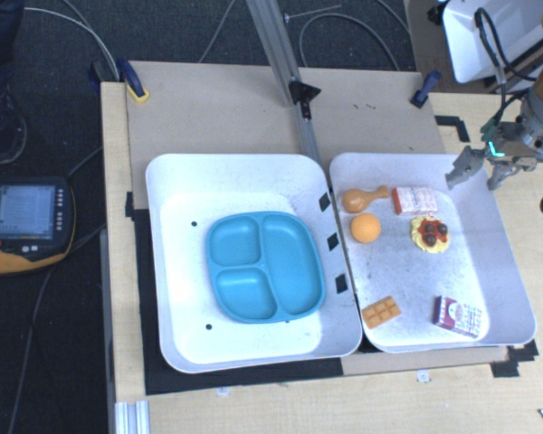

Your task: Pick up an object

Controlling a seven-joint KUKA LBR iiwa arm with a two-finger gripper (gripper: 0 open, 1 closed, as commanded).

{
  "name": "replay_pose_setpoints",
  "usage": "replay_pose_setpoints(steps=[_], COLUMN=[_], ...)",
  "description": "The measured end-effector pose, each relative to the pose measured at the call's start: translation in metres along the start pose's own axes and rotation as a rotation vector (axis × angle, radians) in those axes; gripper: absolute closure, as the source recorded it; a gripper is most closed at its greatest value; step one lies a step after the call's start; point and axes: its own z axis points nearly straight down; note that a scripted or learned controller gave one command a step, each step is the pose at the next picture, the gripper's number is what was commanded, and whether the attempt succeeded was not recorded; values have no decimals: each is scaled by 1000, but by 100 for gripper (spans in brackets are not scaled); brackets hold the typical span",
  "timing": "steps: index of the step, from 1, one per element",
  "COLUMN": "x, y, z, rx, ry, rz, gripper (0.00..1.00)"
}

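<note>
Nearest the camera, along the front of the right bin [516, 319], lie a small purple-and-white carton [458, 316] and, to its left, a tan waffle-like block [381, 312]; the two are well apart. Further back in the same bin sit an orange ball [366, 229], a tan pear-shaped piece [364, 198] just behind it, a red-and-white packet [414, 199] to the right of that, and a yellow tart topped with red berries [430, 234] just in front of the packet. None of these objects is in contact with the gripper.

Gripper [476, 172] hangs at the far right corner of the right bin, over its rim. Its fingers [462, 167] are spread apart with nothing between them. Grey wrist housing and cabling rise behind it toward the upper right.

Left bin [176, 183] holds one item: a blue three-compartment tray [265, 266], lying flat and slightly rotated, its compartments bare. Both bins rest side by side on the tan surface [217, 107].
</note>
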Motion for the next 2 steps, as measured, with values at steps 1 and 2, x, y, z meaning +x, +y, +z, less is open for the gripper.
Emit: replay_pose_setpoints(steps=[1, 2], x=[0, 2], y=[1, 3], z=[-1, 41], rx=[-2, 4], ry=[-1, 1], rz=[0, -1], gripper=[0, 0])
